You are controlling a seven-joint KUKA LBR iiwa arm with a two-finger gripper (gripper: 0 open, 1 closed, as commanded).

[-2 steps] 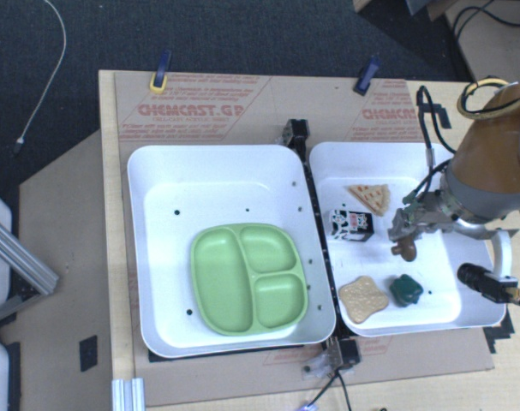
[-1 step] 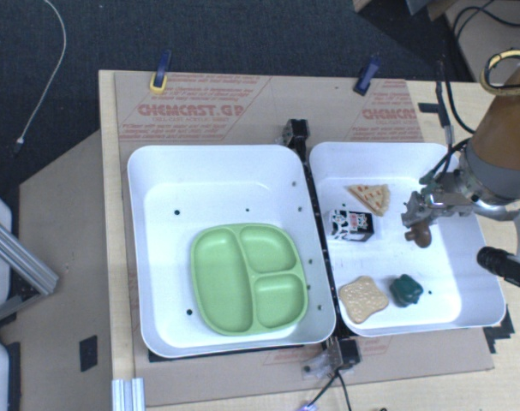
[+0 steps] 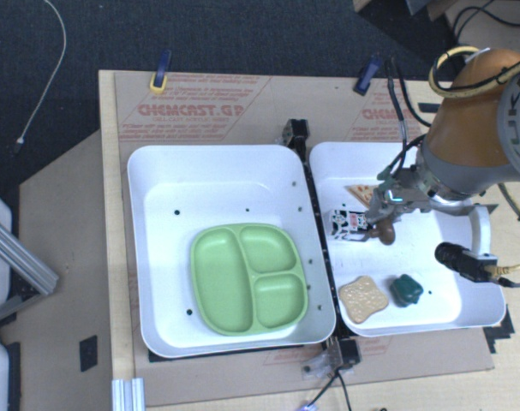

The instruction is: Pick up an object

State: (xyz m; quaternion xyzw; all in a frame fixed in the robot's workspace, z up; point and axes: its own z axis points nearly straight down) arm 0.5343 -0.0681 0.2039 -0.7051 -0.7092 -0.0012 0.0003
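Here, the gripper [image 3: 386, 221] hung low in the right bin [image 3: 474, 315], over a small brown object [image 3: 385, 234] near its left wall.
Whether it was spread or closed could not be told; a clean descent should stay clear of the printed card [image 3: 349, 223] just beside.

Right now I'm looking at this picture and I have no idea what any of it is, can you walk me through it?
One camera looks down at a slant on a bench. The grey-and-orange robot arm reaches in from the right, its gripper low over the right white bin. That bin holds a tan biscuit-like piece, a dark green lump, a small printed packet and a brown thing by the gripper. Whether anything is gripped is unclear. The left bin holds a green divided plate.
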